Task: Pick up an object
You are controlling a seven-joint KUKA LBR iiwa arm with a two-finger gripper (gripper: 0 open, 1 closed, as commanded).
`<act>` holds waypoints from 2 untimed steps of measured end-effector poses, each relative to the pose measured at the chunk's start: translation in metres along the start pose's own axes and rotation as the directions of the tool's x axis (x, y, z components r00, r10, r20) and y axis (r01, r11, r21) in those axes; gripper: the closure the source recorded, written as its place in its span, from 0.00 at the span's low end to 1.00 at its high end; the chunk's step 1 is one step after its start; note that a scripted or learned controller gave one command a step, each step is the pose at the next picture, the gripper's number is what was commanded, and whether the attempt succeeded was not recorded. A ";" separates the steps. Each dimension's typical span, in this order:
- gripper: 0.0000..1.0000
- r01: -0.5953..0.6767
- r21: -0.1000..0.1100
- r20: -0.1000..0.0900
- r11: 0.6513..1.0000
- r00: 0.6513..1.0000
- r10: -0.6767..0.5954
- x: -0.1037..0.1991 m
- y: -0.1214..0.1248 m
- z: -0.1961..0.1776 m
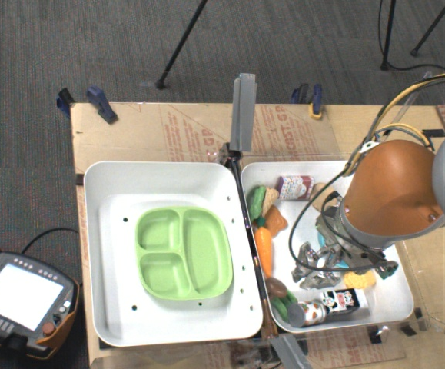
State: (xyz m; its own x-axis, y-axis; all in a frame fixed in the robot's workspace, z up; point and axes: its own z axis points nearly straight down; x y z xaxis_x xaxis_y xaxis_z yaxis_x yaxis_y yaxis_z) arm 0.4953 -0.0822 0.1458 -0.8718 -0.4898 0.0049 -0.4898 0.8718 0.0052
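Arm over the right bin (pixel 406 302), claw (pixel 320 266) low among the toys.

The orange band and wrist at the right of the frame hide much of the right bin's floor, and the claw's metal parts blur together, so whether it is spread or pressed together cannot be told; nothing is seen held in it. Along the right bin's left wall lie a carrot (pixel 264 250), a green piece (pixel 256 200) and darker pieces at the lower corner that are hard to identify. A can (pixel 294 186) lies near the top wall; a black-and-white carton (pixel 340 299) lies just below the claw. The left bin (pixel 107 206) holds a green divided tray (pixel 184 253).
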 end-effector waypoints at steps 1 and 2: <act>1.00 -0.256 0.000 0.003 0.967 0.967 0.256 -0.002 -0.031 0.051; 0.00 -0.255 0.004 0.014 0.967 0.967 0.254 -0.006 -0.032 0.049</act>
State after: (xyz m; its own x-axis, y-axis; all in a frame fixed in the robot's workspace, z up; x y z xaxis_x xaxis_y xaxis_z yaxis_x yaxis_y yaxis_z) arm 0.5155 -0.1072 0.0971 -0.9678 -0.2518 -0.0083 -0.2518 0.9678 -0.0004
